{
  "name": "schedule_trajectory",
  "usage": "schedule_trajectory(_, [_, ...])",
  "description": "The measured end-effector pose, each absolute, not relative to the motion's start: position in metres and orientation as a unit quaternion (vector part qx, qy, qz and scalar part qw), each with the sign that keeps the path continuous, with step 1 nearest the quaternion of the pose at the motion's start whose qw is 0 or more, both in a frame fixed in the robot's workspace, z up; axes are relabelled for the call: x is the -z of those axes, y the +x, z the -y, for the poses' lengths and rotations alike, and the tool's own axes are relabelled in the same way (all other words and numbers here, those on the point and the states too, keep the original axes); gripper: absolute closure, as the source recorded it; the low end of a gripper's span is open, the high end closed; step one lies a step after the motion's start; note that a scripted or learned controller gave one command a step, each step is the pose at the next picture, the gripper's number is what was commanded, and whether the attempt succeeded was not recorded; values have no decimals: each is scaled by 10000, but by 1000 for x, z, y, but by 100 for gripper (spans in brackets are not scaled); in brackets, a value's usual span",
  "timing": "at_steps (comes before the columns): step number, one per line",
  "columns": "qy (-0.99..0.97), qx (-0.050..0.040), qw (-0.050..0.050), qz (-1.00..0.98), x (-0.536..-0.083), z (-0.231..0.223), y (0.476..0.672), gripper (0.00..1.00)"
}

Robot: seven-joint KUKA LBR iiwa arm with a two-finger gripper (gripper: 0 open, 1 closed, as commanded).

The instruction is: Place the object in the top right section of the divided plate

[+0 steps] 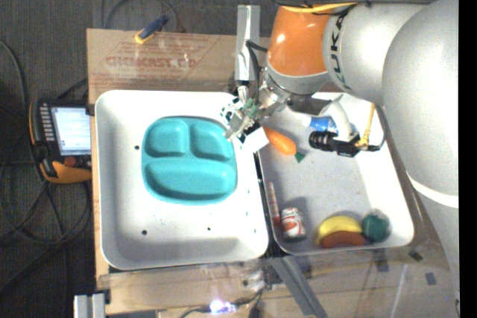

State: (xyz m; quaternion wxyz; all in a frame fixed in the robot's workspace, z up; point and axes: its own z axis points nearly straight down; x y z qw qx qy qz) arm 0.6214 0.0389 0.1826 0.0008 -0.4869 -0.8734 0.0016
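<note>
Plate [190, 160] sections lie bare; gripper [242, 119] hovers at its right edge, finger state unclear, carrot [281, 141] beside it unplaced.

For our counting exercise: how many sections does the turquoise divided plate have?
3. The turquoise divided plate in the left bin has two small sections along its far side, top left and top right, and one wide section along its near side.

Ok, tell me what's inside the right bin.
The right bin holds a carrot, a small can, a banana, a reddish piece and a green item. The arm covers its upper part, so anything there is hidden.
</note>
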Motion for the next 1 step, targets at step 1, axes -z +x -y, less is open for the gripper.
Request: schedule_trajectory(1, [-4881,-5,2,8728,-236,-63,640,100])
